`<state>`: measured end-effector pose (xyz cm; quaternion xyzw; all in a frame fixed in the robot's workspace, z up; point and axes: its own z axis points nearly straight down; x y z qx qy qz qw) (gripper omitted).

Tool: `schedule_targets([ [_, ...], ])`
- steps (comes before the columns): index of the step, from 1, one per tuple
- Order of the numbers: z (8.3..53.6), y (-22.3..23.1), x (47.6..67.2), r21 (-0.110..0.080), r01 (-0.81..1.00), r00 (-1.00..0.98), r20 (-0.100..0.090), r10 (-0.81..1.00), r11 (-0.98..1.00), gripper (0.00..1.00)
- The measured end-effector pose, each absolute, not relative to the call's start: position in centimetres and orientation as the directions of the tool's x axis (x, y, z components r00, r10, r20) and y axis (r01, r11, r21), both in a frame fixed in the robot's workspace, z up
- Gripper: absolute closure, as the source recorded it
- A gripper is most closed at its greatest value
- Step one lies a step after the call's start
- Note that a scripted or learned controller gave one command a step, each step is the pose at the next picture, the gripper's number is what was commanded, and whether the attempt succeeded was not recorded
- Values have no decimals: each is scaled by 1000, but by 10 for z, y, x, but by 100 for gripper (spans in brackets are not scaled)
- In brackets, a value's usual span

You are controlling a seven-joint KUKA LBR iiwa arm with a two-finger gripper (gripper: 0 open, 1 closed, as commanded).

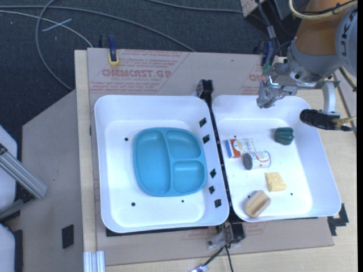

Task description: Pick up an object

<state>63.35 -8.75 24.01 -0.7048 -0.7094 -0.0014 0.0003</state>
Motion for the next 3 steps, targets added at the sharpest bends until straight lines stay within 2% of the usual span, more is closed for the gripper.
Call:
schedule_targets([
  [1, 231, -25, 630, -3, 1000, -7, 3, 1000, 7, 100],
  [3, 245, 81, 613, -1, 1000, -5, 2, 1000, 5, 100],
])
